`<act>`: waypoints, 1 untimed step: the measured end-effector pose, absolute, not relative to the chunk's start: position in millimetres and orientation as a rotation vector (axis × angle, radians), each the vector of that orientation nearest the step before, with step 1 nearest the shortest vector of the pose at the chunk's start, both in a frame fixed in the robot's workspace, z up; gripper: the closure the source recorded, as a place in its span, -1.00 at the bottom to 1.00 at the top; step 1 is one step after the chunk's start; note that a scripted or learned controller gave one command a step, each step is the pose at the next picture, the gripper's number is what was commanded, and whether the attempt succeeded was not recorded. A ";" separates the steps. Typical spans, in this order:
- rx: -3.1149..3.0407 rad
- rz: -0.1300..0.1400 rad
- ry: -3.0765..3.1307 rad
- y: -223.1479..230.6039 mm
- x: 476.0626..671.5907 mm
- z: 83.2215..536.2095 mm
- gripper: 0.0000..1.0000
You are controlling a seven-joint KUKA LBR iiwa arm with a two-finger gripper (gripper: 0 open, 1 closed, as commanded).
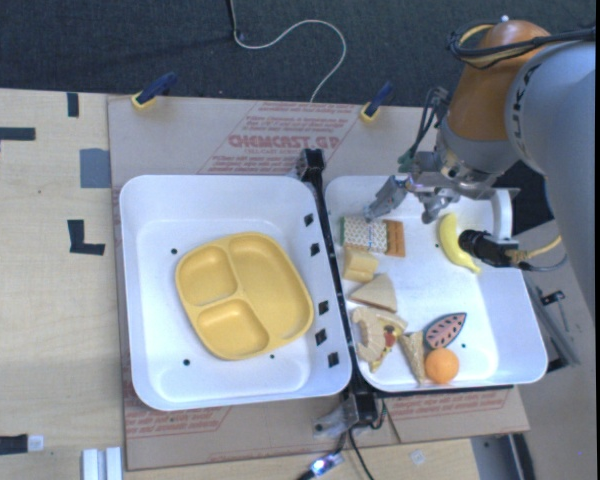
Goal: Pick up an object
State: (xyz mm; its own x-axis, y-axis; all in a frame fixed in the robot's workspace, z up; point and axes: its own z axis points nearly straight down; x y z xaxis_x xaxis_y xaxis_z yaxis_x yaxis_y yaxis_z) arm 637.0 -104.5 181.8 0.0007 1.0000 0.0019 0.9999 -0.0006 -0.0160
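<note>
Gripper [412, 203] hovers over the right bin [500, 313], its two fingers spread and holding nothing. At its four o'clock lies the banana [456, 243]; a wafer block [372, 235] sits at seven o'clock.

Two bins side by side on bench [40, 268]. Left bin [150, 298] has divided plate [244, 294] in middle. Right bin [515, 318] packed: banana [454, 243] far right, wafer [374, 235] at back left, sandwich pieces [375, 293] down left side, orange [441, 366] up front. Arm [520, 78] reaches over back of right bin.
</note>
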 end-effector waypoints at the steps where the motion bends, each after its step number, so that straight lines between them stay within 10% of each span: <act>1: -2.218 0.002 -2.222 -104.6 640.2 190.3 -1.00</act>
State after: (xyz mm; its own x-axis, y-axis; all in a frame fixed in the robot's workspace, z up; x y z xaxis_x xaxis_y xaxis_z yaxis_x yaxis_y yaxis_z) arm 640.2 -104.6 190.3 -0.0019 1.0000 0.0003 1.0000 0.0019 -0.0019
